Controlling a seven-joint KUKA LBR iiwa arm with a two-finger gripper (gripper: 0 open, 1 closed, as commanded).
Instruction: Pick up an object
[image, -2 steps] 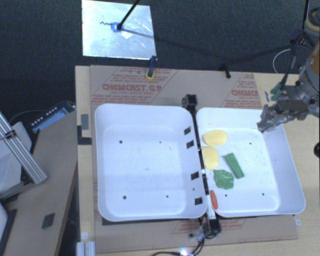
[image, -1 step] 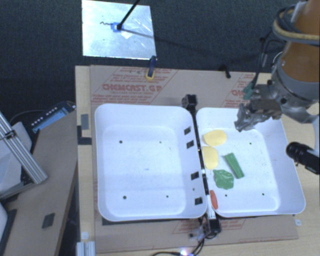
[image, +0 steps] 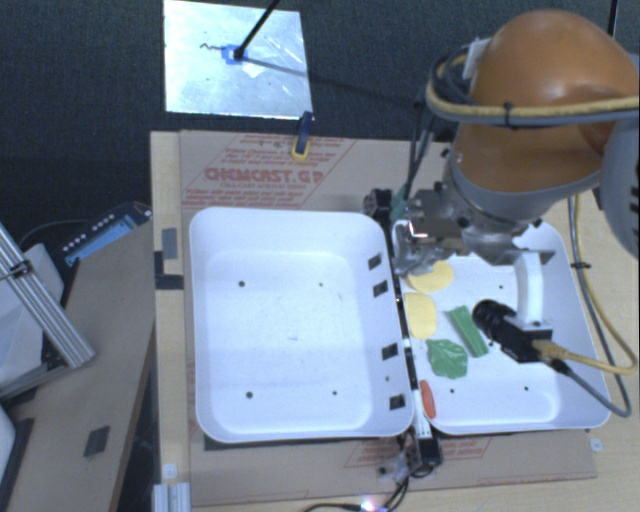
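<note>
Against the left wall of the right-hand shallow white plastic bin (image: 560, 395) lie the candidate objects: a pale yellow flat oval piece (image: 434, 277) at the top, a second pale yellow piece (image: 421, 316) just below it, a green rectangular block (image: 466, 330) lying at a slant beside that, a dark green leaf-shaped piece (image: 447, 358) lower down, and a small orange-red piece (image: 428, 399) nearest the bottom corner. All of them rest on the bin floor; none is lifted.

Directly above the upper yellow piece sits the gripper (image: 418, 243), low over the bin at the dividing wall. Its state cannot be told (the wrist housing and the orange-banded arm body (image: 540, 100) cover it from this camera), and nothing is seen held.

The left-hand white bin (image: 290, 320) adjoins the right one along that wall. A black cable-fed fitting (image: 505, 330) hangs beside the green block.

Progress assessment: the approach appears complete or nearly so. The grasp is unconfirmed; the lift remains outstanding.
</note>
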